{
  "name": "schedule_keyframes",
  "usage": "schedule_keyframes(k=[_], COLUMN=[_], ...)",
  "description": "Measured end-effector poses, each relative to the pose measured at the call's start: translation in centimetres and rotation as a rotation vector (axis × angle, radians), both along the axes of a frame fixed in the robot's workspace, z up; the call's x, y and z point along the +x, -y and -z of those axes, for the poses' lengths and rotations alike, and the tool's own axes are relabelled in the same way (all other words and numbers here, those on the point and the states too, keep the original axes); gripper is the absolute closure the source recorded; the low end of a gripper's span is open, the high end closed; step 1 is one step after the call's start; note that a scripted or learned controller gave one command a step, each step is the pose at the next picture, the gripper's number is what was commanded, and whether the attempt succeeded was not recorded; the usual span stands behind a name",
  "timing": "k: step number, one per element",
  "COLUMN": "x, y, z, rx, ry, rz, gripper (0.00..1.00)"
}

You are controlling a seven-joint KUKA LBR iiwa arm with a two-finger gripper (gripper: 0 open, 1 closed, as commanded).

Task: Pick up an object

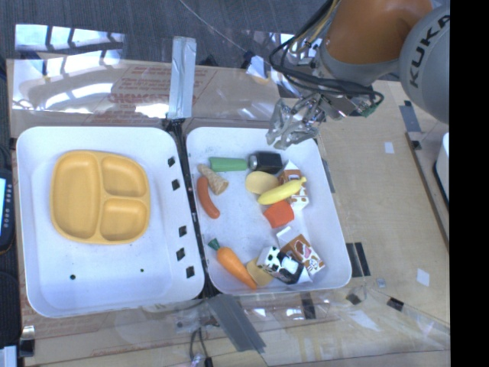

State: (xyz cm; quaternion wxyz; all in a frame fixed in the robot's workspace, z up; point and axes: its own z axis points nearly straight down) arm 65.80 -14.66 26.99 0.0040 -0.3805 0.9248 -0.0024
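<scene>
My gripper (286,132) hangs over the far edge of the right bin (321,270), just above a black object (267,160). Nothing shows between its metal fingers (276,134). Below it lie a green stick (228,164), a yellow banana (280,192), a yellow lemon-like piece (260,181), a red sausage (208,198), a tan piece (215,178), an orange-red block (278,213), a carrot (232,266), a brown carton (303,254) and a black-and-white toy (280,264).
The left bin (46,289) holds a yellow divided plate (99,196). A grey tape strip (180,79) lies on the cardboard behind the bins. Bare wooden bench (382,205) extends to the right of the right bin.
</scene>
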Motion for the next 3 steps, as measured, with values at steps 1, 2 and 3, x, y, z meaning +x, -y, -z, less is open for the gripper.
schedule_keyframes(k=[1, 2, 3], x=[-3.5, -7.7, -3.9], y=[6.5, 2.2, -0.2], z=[2.3, 15.0, 2.2], rx=[-0.001, 0.008, -0.003], ry=[-0.009, -0.019, 0.003], rz=[-0.388, -0.319, -0.271], gripper=[1.0, 1.0, 1.0])
